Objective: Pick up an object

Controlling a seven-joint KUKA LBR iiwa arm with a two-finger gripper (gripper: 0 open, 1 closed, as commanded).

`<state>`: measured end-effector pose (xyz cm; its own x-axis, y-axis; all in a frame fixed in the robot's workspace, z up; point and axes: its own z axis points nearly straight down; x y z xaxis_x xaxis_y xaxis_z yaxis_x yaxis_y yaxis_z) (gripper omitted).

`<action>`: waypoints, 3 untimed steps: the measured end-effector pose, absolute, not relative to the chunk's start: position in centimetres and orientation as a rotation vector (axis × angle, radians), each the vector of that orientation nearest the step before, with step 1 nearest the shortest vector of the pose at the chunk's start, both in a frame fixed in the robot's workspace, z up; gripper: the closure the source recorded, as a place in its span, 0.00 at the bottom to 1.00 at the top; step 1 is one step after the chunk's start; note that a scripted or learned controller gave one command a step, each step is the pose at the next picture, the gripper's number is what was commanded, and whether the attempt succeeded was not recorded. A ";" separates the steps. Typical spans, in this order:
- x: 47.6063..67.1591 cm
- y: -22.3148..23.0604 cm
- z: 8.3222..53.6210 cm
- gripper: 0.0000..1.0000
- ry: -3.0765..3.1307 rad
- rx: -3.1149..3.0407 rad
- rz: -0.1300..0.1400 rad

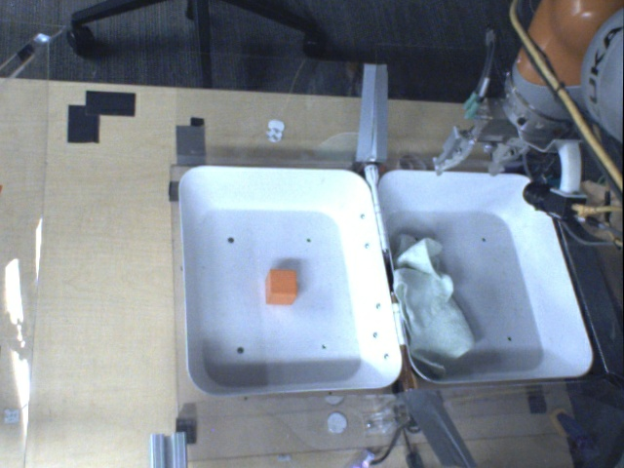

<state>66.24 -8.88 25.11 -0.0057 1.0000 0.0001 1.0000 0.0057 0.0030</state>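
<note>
At the near edge of the counter (97, 310), we see two shallow white bins set side by side, their inner rims touching along a centre line. Near to far, as follows.

1. Left bin (205, 359): holds one orange cube (282, 287), resting flat on the bin floor approx. at centre, well apart from all four walls. Nothing touches it.

2. Right bin (546, 359): holds a crumpled pale green cloth (431, 300), bunched against the bin's left wall, i.e. next to the divider btw. the bins. The cloth runs from mid-bin toward the near left corner.

3. Far side of bins: a grey metal post (371, 115) stands upright at the junction of the two bins. A small white item (276, 130) lies on the counter beyond the left bin; too small to identify. Black tape marks (97, 113) sit at the counter's far left.

4. Arm: the pincer (478, 152) hangs above the far rim of the right bin, well apart from both cube and cloth. Its fingers are spread, w/ nothing btw. them. The orange wrist band (575, 13) shows at the upper right corner.

5. Beyond the counter: dark carpet and a black chair base (200, 3).
</note>
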 end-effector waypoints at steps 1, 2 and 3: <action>66.3 -5.9 18.4 0.00 2.203 2.238 0.002; 62.6 -9.2 11.6 0.00 2.424 1.995 0.004; 65.9 -8.9 10.0 0.00 2.164 2.272 0.006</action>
<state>65.90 -8.86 9.97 0.0489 0.9988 0.0001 0.9988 -0.0489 0.0056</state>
